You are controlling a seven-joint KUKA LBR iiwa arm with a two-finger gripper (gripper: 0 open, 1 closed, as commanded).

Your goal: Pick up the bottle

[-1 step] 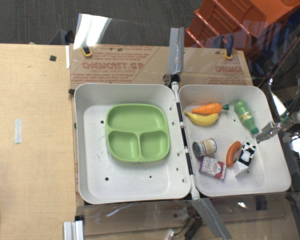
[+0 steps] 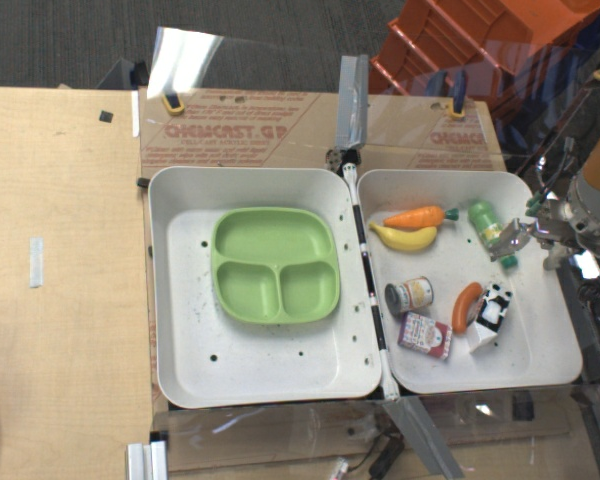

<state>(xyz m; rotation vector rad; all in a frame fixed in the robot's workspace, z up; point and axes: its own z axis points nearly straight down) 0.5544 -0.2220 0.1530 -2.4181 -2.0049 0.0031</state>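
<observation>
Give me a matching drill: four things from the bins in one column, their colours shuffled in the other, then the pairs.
Things:
1. bottle
2. banana
3. carrot
4. carton

Colours:
A. orange
B. pink
C. green
D. yellow

Pairs: 1-C, 2-D, 3-A, 4-B

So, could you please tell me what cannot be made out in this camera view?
- Gripper, camera view: blurred against the green bottle; whether it touches the bottle is unclear.
- Arm, camera view: cut off by the right edge.
- Can and pink carton: label print too small to read.
</observation>
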